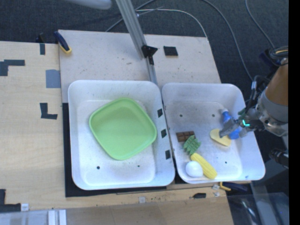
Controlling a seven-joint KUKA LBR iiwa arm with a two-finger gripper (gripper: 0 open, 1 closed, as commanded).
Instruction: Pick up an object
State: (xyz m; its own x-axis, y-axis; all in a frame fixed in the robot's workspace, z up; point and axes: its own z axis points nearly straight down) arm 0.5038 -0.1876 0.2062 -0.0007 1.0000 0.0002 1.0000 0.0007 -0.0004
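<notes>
Underneath, speckled white board [187,64], dark carpet [225,13].

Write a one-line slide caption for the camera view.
End effector over a yellow piece in the right bin; green plate in the left.

Green plate [123,128] in white bin [75,125]; yellow corn [204,166]; white egg [193,168]; brown chocolate [184,136].
</notes>
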